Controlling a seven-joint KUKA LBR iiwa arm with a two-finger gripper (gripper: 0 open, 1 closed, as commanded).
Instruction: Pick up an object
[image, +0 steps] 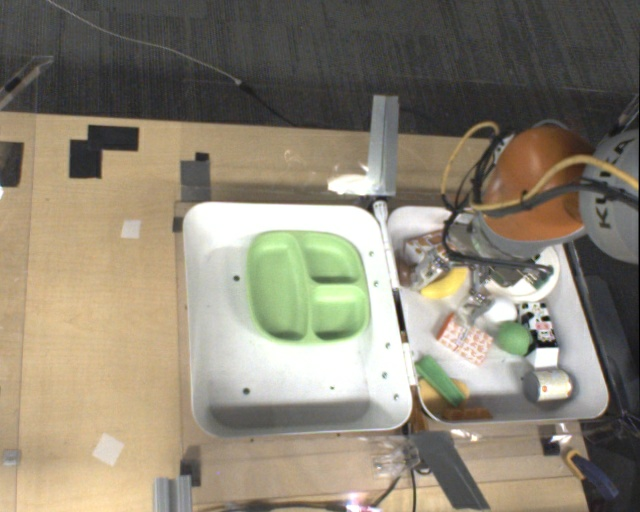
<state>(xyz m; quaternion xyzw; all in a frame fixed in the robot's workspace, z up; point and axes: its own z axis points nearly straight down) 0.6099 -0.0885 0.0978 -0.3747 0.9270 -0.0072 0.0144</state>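
While the arm (560, 190) hangs low over the right bin (590, 385), the step in hand looks like the reach before a grasp, not a lift. The gripper (480, 300) sits among the clutter, just beside a yellow banana-shaped piece (443, 284) and just above a red-and-white patterned packet (464, 342). Whether it is apart or together, I cannot tell; wrist and cables cover it. Nothing is seen held.

Candidate objects, all in the right bin: the yellow piece, the packet, a green ball (515, 339), a small dice-like block (540, 322), a silver can on its side (552, 384), a green stick (436, 379) near the front left corner.

Judgement: the next move calls for settling on one item, likely the yellow piece or the packet, and closing squarely on it.

Room: objects lie close together, so neighbours may get nudged. The divider between the bins is near on the left. The left bin (215, 390) holds a green divided tray (305, 285).
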